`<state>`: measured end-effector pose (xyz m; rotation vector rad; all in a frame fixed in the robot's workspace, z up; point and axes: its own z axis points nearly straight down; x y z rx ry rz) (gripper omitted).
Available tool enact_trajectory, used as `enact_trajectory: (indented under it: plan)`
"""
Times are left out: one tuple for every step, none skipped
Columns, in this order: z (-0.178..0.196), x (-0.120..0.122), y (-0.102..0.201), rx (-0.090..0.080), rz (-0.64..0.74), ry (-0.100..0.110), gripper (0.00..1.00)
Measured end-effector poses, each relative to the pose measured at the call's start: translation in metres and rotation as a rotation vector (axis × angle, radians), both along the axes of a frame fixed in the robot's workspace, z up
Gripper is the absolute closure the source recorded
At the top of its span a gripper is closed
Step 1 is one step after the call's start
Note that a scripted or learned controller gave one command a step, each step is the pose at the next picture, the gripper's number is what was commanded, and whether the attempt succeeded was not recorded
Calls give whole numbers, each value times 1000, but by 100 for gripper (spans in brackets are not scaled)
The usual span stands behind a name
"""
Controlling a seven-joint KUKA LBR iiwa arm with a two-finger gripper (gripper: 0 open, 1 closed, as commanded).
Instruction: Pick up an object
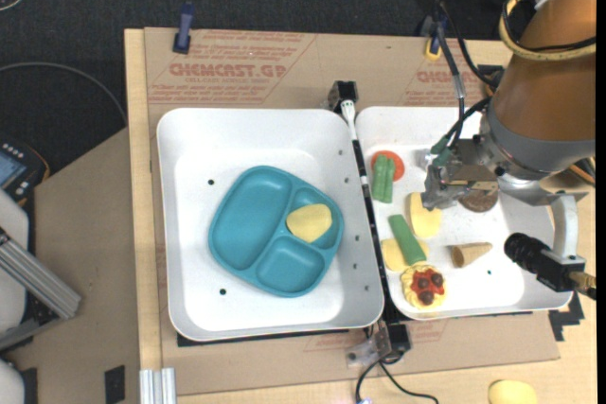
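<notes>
The arm is reaching in over the right bin [492,293], gripper [431,196] pointing down and touching the pale yellow piece [425,215]; whether it's open or closed, I cannot tell.

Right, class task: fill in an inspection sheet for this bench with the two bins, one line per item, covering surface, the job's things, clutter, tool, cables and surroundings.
Surface: brown board carrying two white bins, left bin and right bin.
Job's things: in the right bin, a green stick over a red disc, another green stick, yellow pieces, a cone and a small pizza.
Clutter: blue divided plate in the left bin, a yellow piece in one compartment.
Tool: tool low over the right bin near the yellow pieces; grip unclear.
Cables: black cable to the arm.
Surroundings: dark carpet, blue clamp.
</notes>
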<state>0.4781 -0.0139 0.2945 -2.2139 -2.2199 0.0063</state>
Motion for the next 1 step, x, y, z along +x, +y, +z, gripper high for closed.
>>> enact_trajectory:
  plan:
    - [7,1,-24,-3,-6,-10,100]
